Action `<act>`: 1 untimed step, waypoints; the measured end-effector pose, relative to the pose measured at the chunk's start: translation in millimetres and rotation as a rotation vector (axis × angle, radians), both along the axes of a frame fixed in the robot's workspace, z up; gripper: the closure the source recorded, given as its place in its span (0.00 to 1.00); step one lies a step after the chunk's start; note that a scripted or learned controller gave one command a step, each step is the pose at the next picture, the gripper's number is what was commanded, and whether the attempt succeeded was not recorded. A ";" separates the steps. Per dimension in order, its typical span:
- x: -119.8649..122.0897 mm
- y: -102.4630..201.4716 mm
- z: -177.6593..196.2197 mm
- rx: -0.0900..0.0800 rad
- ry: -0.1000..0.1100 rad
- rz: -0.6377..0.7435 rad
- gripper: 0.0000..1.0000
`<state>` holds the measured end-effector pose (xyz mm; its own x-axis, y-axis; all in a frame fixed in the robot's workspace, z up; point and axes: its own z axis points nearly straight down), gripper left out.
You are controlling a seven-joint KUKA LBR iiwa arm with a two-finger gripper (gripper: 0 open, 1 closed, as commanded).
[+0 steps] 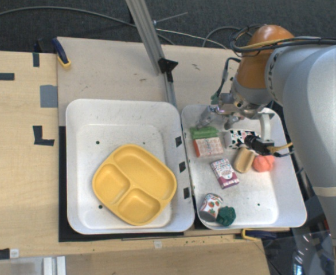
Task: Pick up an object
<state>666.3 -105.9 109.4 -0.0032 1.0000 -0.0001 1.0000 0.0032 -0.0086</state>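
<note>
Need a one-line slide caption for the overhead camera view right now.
KUKA arm's gripper hovers at the right bin's far edge above small items; a yellow divided tray sits in the left bin.

Colours in the two white bins

Yellow tray; green-topped box; maroon packet; tan cylinder; salmon lump; dark green blob.

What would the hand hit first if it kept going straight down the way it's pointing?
Probably the green-topped box lying in the right bin; the hand sits just above its upper edge, though depth is unclear from this slanted view.
</note>
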 end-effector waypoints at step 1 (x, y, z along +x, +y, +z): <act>2.3 0.6 -16.3 -0.001 -0.012 -0.002 0.00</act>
<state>668.5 -105.4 93.1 -0.0012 1.0000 -0.0008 1.0000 0.0012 0.0038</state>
